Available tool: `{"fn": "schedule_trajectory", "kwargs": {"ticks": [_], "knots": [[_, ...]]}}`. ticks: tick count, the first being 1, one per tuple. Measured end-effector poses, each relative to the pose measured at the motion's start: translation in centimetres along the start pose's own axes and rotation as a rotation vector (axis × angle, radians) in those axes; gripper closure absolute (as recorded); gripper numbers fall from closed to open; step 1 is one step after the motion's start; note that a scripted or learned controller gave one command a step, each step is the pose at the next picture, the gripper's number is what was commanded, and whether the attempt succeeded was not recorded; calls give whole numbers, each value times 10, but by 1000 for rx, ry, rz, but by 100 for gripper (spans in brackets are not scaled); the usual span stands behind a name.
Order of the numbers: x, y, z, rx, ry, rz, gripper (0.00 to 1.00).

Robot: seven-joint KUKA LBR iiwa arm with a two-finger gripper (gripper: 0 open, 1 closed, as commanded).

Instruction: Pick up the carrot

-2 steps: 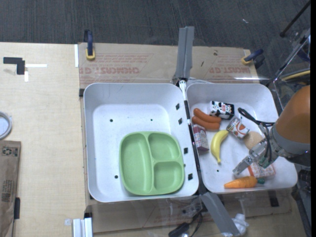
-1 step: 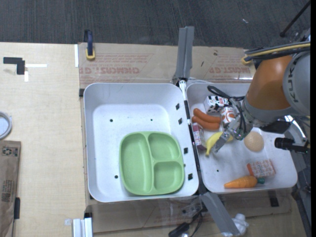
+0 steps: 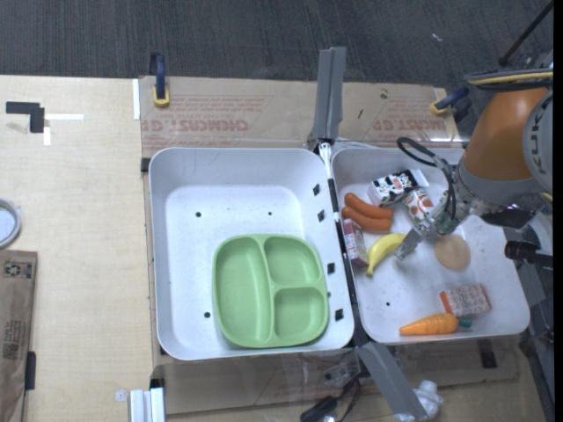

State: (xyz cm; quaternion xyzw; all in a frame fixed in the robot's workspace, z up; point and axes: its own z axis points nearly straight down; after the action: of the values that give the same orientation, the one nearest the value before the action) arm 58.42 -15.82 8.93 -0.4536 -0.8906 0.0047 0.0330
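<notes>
The carrot is orange with a small green tip. It lies flat near the front edge of the right bin. My gripper hangs over the middle of that bin, right beside the yellow banana, well behind and to the left of the carrot. Nothing of the carrot is in its grasp. The grey arm with its orange band reaches in from the right.
Around the gripper lie two red sausages, a cow-print carton, a small packet, a beige round item and a dark bar. An orange box sits just behind the carrot. A green divided plate lies in the left bin.
</notes>
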Motion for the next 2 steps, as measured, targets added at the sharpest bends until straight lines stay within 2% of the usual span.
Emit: {"fn": "schedule_trajectory", "kwargs": {"ticks": [1,2], "knots": [[108,-56,-22,-34,-50,-23,0],[53,12,-48,-27,-61,-367,0]]}}
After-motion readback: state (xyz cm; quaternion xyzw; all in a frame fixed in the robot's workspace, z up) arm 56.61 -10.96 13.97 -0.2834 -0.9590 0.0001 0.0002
